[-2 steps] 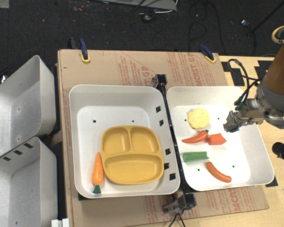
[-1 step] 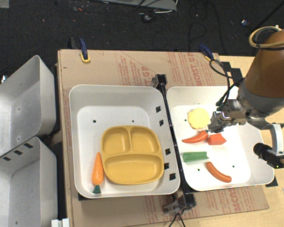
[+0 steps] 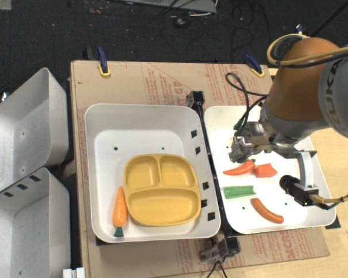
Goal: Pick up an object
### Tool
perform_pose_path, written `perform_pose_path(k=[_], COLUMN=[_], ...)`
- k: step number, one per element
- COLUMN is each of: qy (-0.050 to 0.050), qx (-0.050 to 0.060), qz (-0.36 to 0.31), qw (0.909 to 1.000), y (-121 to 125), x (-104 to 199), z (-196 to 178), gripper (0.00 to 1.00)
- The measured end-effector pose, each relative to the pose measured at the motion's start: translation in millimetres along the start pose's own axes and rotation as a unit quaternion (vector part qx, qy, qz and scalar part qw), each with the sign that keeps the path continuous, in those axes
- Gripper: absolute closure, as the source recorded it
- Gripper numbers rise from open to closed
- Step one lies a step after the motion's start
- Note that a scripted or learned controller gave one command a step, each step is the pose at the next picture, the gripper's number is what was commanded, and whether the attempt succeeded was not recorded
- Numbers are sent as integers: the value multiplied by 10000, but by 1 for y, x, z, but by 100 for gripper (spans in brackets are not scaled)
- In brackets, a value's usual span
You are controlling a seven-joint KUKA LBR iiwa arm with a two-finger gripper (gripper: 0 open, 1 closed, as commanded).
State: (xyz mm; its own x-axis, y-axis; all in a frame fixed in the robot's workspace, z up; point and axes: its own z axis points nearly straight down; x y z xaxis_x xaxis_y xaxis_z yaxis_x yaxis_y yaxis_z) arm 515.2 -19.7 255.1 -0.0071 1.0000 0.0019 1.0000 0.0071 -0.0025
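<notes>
- in the right bin (image 3: 322,218), a sausage (image 3: 267,210) lay near the front edge, a green piece (image 3: 238,191) just behind it.
- farther back sat a red chili (image 3: 239,169) beside an orange-red block (image 3: 265,169).
- the gripper (image 3: 242,151) hung over the chili's back end; whether it was open or closed could not be told.
- the left bin (image 3: 98,120) carried a yellow tray (image 3: 161,189) and a carrot (image 3: 120,209).

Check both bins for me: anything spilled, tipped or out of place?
Nothing stands out. The yellow tray lies flat in the left bin with a carrot beside it. The right bin holds four food pieces, all inside its rim, below the claw.
</notes>
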Motion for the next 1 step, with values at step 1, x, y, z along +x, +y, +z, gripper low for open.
perform_pose_path(k=[1], qy=[-2], qx=[-13], qz=[4], qw=[10000], y=[4], x=[50], z=[-4], gripper=[100])
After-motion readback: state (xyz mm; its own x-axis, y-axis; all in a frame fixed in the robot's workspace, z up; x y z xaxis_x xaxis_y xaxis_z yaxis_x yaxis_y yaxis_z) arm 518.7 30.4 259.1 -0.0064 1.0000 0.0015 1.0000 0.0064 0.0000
